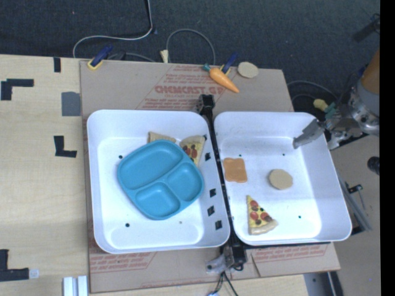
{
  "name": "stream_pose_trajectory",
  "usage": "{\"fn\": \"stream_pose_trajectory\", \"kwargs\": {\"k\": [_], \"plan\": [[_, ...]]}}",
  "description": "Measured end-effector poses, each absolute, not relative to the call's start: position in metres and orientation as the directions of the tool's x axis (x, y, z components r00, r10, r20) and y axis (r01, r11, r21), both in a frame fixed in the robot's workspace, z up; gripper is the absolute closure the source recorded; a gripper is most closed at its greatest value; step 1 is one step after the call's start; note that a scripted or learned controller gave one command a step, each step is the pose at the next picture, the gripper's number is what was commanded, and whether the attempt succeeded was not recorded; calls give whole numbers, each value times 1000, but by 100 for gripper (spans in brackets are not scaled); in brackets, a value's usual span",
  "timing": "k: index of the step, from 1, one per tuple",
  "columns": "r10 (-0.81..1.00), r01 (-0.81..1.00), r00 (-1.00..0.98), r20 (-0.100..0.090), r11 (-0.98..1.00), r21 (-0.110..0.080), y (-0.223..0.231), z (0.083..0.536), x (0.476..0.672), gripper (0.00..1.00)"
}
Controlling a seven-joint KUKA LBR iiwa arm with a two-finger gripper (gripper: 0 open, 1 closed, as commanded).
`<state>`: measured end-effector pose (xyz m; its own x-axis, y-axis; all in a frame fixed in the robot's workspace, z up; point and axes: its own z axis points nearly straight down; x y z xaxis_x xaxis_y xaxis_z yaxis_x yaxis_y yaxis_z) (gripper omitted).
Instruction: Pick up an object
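Observation:
The right bin [321, 165] holds a brown square slice of toast [235, 169], a round tan cookie [280, 179] and a toy pizza slice [260, 216]. My gripper [318, 139] hangs over this bin's upper right corner, up and to the right of the cookie and apart from it. It stands open with nothing between its fingers. One grey finger [304, 139] points down-left toward the bin floor. In the left bin [105, 165] lies a blue divided plate [160, 179], with a second pizza slice [194, 147] and a tan piece [158, 138] partly hidden under its far edge.
Both bins rest on a cardboard sheet [179, 88]. Behind the bins, on the cardboard, lie a toy carrot [223, 79] and a round tan disc [248, 70]. A black divider [214, 165] runs between the bins. Cables loop across the dark floor at the back.

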<state>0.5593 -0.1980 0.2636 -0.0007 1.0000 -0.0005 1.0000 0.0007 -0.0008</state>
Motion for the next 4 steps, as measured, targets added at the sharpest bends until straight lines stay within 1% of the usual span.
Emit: {"fn": "stream_pose_trajectory", "kwargs": {"k": [1,2,3,4], "plan": [[1000,1000,-3,-5,3,5,-177,80,567,0],[1000,1000,-1,-6,1,9,-179,98,569,100],[1000,1000,-2,-3,2,5,-225,118,620,100],[1000,1000,-7,2,7,1,-158,134,634,100]]}}
